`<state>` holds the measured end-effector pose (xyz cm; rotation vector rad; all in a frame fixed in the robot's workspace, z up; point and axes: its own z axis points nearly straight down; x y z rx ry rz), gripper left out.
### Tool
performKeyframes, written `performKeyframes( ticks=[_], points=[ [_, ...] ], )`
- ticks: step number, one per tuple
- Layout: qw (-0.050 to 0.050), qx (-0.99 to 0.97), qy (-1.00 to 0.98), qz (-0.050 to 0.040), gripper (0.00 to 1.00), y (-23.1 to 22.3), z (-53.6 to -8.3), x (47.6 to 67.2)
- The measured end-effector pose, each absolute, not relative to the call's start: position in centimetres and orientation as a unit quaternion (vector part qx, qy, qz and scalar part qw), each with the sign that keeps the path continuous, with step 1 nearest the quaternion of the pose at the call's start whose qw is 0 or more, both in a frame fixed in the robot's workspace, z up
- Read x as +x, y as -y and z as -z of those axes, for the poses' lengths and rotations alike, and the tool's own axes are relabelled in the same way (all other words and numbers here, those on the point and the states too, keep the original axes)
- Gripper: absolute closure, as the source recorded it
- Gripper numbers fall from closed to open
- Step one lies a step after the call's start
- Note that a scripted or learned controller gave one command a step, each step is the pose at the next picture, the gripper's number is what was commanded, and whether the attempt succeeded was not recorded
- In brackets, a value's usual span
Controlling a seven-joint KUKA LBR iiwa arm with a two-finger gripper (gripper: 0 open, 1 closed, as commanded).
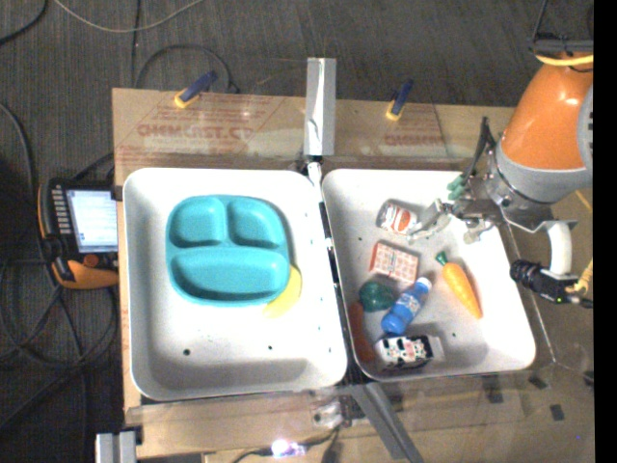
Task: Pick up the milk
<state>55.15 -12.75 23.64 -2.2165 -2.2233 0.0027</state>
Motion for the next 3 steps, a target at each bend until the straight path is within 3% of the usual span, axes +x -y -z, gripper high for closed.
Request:
performKeyframes(
  ticks=[1,2,3],
  points=[
    [-0.002,-0.671,0.742,0.0023,0.00,9.4,-10.9,54.4],
    [-0.009,-0.655,0.755,0.0051,0.00,11.0,-9.6,61.2],
    [-0.014,-0.656,0.755,0.0055,1.00,11.2,-10.9,61.5]
  ],
)
